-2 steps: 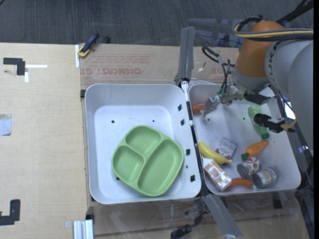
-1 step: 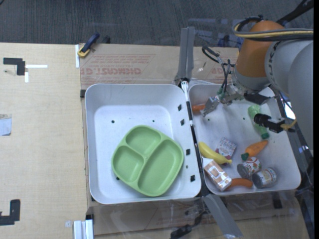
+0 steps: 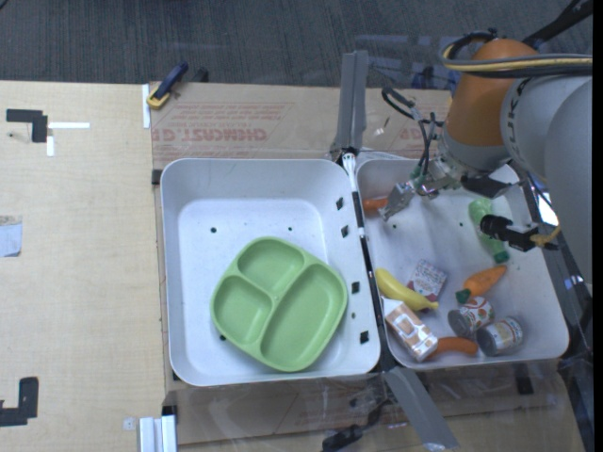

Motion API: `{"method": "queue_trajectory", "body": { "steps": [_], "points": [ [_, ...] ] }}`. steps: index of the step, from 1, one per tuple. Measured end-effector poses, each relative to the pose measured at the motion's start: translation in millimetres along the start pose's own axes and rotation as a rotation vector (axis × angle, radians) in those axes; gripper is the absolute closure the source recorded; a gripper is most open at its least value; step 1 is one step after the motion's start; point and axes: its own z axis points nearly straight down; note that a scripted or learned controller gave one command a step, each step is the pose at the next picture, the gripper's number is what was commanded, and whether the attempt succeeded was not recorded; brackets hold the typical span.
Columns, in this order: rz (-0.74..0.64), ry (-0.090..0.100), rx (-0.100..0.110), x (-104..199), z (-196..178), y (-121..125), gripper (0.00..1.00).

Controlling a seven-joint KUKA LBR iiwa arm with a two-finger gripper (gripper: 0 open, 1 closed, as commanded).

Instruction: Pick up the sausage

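A short orange-red sausage [image 3: 375, 203] lies at the far left of the right bin [image 3: 556, 332], against the divider wall. My gripper [image 3: 399, 199] hangs low over the bin just to the right of it, tilted toward it, with its tip almost touching. A second long orange-red piece [image 3: 458, 346] lies at the bin's front, and I cannot tell whether it is another sausage. The grey arm with its orange band [image 3: 485, 92] comes in from the upper right.
The right bin also holds a banana [image 3: 405, 288], a small packet [image 3: 427, 278], a carton [image 3: 412, 332], a carrot [image 3: 486, 279], two cans [image 3: 468, 316] [image 3: 504, 335] and a green item [image 3: 483, 217]. A green divided plate [image 3: 280, 301] sits in the left bin [image 3: 179, 252].
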Motion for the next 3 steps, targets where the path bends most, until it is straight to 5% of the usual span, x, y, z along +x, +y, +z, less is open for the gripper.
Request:
{"method": "queue_trajectory", "body": {
  "steps": [2, 3],
  "points": [
    [-0.084, 0.000, 0.000, -13, 7, -6, 0.00],
    [0.186, 0.000, -0.001, -85, 7, -35, 0.00]
  ]
}}
